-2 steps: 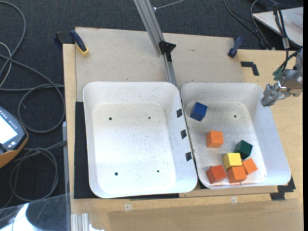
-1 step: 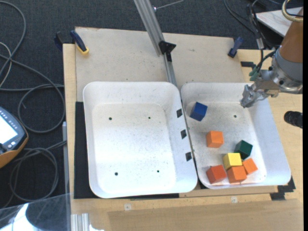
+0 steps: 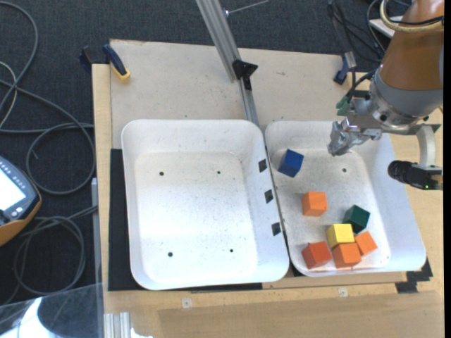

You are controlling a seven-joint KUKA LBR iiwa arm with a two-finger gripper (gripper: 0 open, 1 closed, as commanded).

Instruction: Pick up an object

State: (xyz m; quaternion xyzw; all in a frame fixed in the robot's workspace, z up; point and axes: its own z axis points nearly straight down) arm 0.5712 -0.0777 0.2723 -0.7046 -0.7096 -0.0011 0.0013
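My gripper (image 3: pixel 341 145) hangs over the far part of the right bin (image 3: pixel 394 217), pointing down, with nothing seen between its fingers. A blue cube (image 3: pixel 290 163) lies to its left, near the bin's far left corner. An orange cube (image 3: pixel 314 203) sits at mid-bin. At the near end a cluster gathers: a dark green cube (image 3: pixel 358 217), a yellow cube (image 3: pixel 341 233), and orange cubes (image 3: pixel 317 253) (image 3: pixel 346 254) (image 3: pixel 366 243).
The left bin (image 3: pixel 141 146) lies beside the right one, with black clips along the shared rim (image 3: pixel 268 196). A slanted metal pole (image 3: pixel 224 34) rises behind the bins. Blue clamps sit at the board's far corners (image 3: pixel 116 60) (image 3: pixel 345 67). Cables run on the floor at left.
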